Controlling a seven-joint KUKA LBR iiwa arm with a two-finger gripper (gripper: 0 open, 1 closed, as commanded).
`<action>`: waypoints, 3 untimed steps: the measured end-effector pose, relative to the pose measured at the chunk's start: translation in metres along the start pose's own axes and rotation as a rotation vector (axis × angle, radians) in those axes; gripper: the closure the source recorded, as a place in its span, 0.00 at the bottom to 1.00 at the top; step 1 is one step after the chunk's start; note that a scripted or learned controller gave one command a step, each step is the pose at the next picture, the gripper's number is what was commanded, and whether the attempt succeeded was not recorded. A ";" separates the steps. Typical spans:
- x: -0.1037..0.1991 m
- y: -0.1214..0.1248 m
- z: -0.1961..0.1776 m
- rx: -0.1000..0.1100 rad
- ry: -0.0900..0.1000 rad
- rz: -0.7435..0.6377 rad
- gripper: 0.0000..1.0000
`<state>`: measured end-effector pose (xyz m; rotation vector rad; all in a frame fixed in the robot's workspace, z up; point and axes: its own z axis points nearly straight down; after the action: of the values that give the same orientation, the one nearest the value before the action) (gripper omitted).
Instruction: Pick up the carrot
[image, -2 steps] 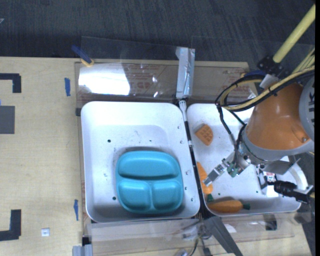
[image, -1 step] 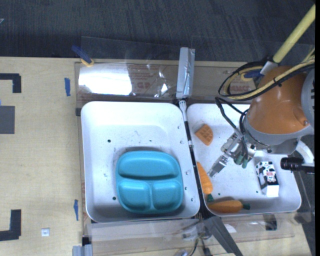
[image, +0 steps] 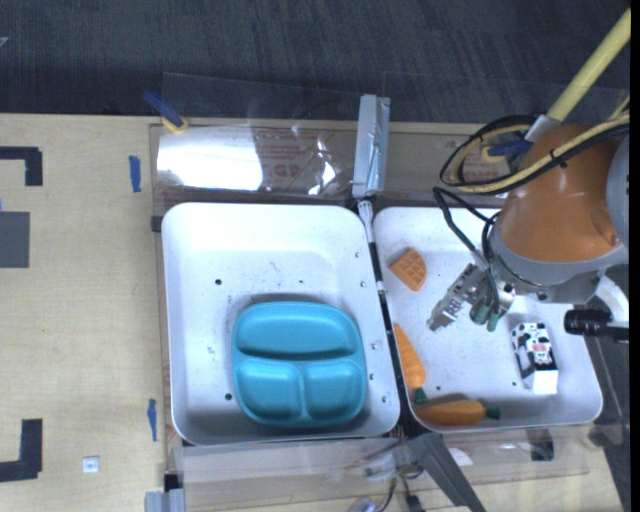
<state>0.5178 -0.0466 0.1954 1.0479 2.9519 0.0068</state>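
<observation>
Flanking carrot (image: 458, 411): orange piece (image: 408, 360), bin wall (image: 530, 420).

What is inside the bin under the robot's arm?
A waffle, a carrot along the left wall, a second carrot at the near wall, and a white-and-black thing. The gripper hangs over the middle. The arm covers the far right corner.
</observation>
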 end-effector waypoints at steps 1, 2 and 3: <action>0.000 0.000 0.000 0.000 0.001 0.000 0.00; 0.014 -0.043 0.010 0.006 0.008 -0.128 0.00; 0.013 -0.041 0.000 0.002 0.004 -0.128 1.00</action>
<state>0.4818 -0.0704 0.1953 0.8574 3.0165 0.0053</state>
